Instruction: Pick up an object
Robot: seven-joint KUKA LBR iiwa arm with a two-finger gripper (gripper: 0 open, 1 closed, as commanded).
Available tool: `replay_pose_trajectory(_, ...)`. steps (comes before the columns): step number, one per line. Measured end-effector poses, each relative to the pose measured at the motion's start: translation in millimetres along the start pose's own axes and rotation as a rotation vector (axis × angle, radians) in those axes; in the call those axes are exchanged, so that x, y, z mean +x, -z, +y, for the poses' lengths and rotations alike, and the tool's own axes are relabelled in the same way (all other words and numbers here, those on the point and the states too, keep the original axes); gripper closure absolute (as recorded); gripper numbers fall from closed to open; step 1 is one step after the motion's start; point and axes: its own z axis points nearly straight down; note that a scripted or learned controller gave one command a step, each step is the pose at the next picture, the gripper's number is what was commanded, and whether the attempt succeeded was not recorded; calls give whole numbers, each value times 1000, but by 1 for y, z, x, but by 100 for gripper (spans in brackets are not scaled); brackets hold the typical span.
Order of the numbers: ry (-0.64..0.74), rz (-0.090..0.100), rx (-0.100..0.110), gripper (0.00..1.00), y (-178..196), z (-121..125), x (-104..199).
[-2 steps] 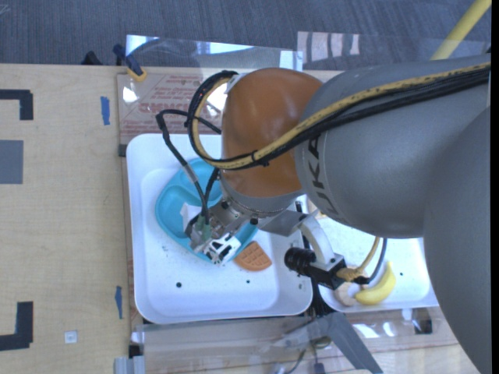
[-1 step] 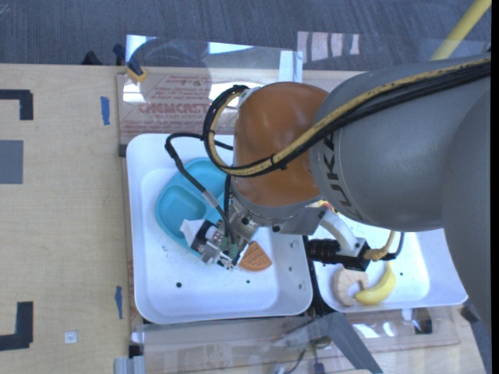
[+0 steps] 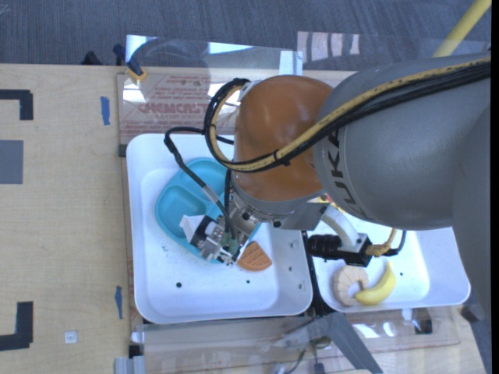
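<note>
arm (image 3: 405, 139) (bent down) over left bin (image 3: 148, 287)

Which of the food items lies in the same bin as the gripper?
The orange waffle piece, in the left bin beside the gripper. The banana lies in the right bin.

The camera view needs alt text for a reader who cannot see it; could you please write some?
A grey arm with an orange band reaches its gripper into the left white bin, beside a blue plastic bowl and an orange waffle-textured toy. The right white bin holds a yellow banana and a cream pastry toy.
</note>
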Motion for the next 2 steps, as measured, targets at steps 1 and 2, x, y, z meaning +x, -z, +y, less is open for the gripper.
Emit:
replay_pose_trajectory(1,-363,0,4,100,-16,12,13)
replay_pose_trajectory(2,24,0,1,100,-3,16,15)
